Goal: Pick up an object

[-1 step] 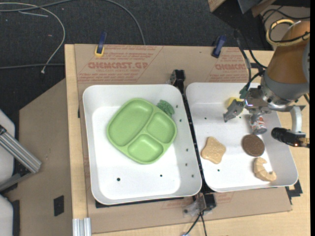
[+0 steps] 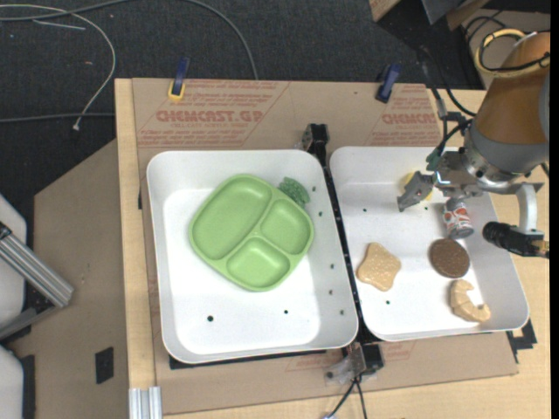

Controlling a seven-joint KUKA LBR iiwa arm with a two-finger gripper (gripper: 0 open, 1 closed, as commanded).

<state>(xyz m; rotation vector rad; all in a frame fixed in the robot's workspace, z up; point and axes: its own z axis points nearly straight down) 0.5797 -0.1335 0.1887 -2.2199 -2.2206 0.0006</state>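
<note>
The gripper (image 2: 434, 187) hangs over the far part of the right bin (image 2: 376, 312), its fingers spread apart, nothing between them. A small can (image 2: 457, 218) lies just beside it. Three more pieces lie toward that bin's near edge: one tan cracker (image 2: 379, 267), one brown cookie (image 2: 449, 257), one bitten pastry (image 2: 468, 301). The left bin (image 2: 175, 312) carries one green divided plate (image 2: 251, 231) and one green lump (image 2: 295, 189).
</note>
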